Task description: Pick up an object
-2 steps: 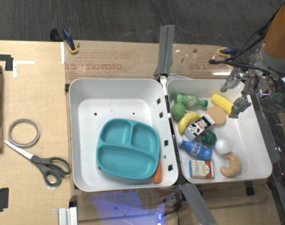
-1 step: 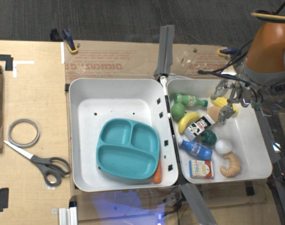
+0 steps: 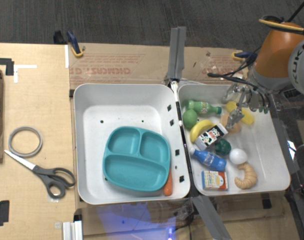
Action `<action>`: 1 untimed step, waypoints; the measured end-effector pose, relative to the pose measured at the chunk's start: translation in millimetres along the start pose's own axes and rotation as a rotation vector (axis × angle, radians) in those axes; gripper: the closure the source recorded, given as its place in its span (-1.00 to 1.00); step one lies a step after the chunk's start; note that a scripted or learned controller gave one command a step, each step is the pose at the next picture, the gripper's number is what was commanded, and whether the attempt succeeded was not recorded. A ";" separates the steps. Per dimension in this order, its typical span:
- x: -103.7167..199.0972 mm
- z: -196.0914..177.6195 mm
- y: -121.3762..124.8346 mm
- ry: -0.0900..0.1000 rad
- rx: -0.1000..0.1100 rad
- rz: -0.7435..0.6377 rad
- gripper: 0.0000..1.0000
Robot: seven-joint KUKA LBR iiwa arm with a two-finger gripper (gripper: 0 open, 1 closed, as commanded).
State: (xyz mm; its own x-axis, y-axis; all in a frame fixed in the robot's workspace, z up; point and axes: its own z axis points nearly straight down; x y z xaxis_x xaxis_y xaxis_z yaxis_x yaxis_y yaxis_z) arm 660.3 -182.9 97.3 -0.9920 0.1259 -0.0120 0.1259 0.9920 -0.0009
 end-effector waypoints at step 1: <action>-2.2 -12.2 1.0 -0.006 0.002 -0.003 1.00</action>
State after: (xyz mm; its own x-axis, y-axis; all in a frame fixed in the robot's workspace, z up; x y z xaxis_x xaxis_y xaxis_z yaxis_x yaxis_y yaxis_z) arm 662.5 -182.2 109.5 -0.9923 0.1228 -0.0184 0.1229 0.9924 -0.0028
